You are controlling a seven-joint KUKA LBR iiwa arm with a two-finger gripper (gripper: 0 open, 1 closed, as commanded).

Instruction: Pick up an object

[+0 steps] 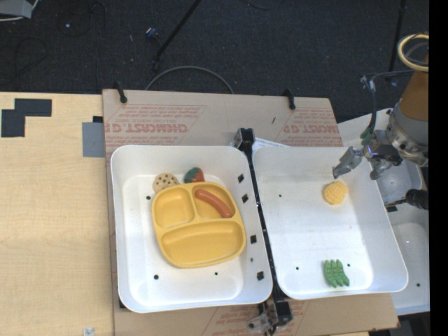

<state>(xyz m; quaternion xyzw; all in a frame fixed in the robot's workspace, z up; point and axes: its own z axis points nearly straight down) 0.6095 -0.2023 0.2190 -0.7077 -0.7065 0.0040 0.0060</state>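
In the right bin [301, 257] a yellow round waffle-like toy [335, 193] lies near the far right, and a green bean-pod toy [335, 273] rests near the front. My gripper [364, 162] hovers at the bin's far right corner, just above and right of the yellow toy, its fingers spread open and holding nothing. The left bin [133, 257] holds a yellow divided tray [199, 247] with a red sausage [214, 202] in its top right compartment.
Beside the tray's far edge lie a cookie [165, 181] and a red-and-green strawberry toy [194, 175]. A black divider [255, 215] separates the bins. Cardboard [210, 117] sits behind the bins, and a wooden bench surface [49, 222] lies left.
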